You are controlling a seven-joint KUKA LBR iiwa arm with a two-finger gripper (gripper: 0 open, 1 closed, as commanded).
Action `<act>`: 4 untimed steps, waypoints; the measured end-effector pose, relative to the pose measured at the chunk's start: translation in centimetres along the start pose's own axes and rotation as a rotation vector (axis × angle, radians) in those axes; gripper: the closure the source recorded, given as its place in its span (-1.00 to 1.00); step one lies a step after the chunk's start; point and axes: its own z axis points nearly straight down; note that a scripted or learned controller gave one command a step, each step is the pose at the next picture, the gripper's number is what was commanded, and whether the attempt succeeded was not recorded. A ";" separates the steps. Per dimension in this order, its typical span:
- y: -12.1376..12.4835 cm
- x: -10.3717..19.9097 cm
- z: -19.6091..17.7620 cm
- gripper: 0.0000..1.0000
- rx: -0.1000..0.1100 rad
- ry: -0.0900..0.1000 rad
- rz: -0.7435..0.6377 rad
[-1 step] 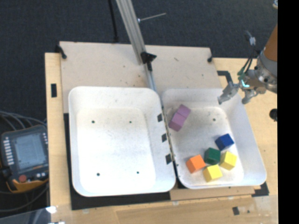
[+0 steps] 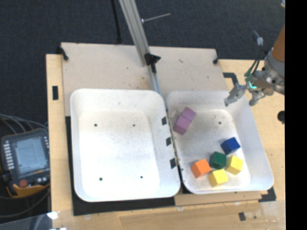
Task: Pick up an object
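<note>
The two-finger gripper [image 2: 243, 96] hangs empty, fingers spread apart, over the right white bin's [image 2: 256, 138] far corner. The approach is under way; next it must descend onto a block, perhaps the purple one [image 2: 184, 120] lying apart from the cluster.

bins [image 2: 120, 97]: white, finely speckled dark
long block [image 2: 184, 120]: purple
cube [image 2: 230, 145]: blue
cube [image 2: 218, 160]: green
cube [image 2: 201, 167]: orange
two cubes [image 2: 218, 177]: yellow
worktop [image 2: 55, 128]: pale wood
floor [image 2: 48, 18]: dark grey
arm [image 2: 278, 47]: grey, orange band
</note>
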 end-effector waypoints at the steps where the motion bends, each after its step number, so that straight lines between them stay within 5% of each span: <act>1: -0.1 0.6 4.4 -1.00 0.003 0.001 -0.001; 3: 0.0 0.5 15.1 -1.00 0.004 0.001 0.003; 4: 0.3 0.4 13.5 1.00 -0.006 0.000 0.005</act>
